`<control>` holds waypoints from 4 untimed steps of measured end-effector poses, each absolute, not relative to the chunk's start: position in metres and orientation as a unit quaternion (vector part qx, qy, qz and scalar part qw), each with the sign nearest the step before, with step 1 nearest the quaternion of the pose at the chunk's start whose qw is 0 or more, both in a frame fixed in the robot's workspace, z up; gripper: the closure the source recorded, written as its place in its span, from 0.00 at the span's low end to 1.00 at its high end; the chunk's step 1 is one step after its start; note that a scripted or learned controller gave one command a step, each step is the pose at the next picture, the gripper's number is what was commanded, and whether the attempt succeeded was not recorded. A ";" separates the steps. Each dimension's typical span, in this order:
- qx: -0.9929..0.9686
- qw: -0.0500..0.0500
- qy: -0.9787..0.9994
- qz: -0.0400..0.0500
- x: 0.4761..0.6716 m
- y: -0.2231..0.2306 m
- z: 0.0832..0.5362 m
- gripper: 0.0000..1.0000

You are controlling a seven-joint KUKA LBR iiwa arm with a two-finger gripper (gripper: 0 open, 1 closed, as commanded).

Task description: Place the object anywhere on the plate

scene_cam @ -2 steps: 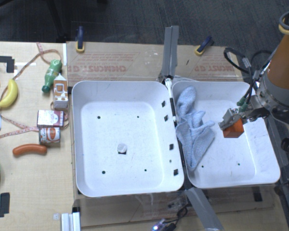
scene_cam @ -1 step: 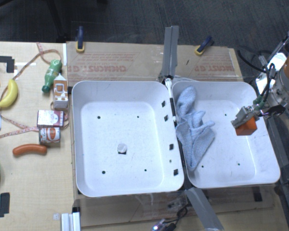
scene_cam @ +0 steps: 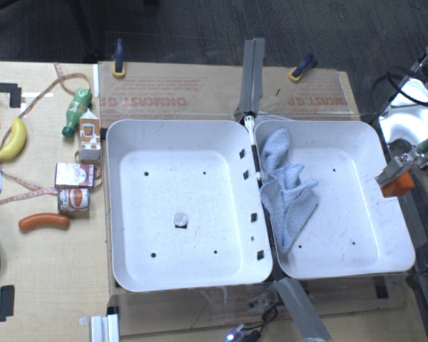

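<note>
The left bin (scene_cam: 128,255) holds one small pale round object (scene_cam: 180,221) near its floor's centre. The right bin (scene_cam: 364,251) holds a crumpled grey-blue cloth (scene_cam: 285,191) against its left wall. The claw's state cannot be told.

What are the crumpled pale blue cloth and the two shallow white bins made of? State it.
Crumpled pale blue cloth: likely soft woven or terry fabric, matte; it lies in limp folds and creases.
Shallow white bins: probably moulded plastic, smooth with slight sheen; rounded corners and raised rims suggest it.
</note>
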State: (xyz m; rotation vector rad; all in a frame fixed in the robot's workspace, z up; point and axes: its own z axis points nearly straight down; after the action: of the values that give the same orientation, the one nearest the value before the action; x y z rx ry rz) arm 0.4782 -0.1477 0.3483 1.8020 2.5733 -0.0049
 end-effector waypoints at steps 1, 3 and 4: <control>0.613 0.000 0.790 -0.001 0.505 -0.034 0.376 1.00; 0.638 -0.001 0.770 -0.002 0.487 -0.008 0.423 1.00; 0.622 0.000 0.783 -0.002 0.487 -0.091 0.441 1.00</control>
State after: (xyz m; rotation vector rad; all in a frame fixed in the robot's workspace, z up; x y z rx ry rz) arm 0.4866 -0.0911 0.4407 1.9549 2.4590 -0.0049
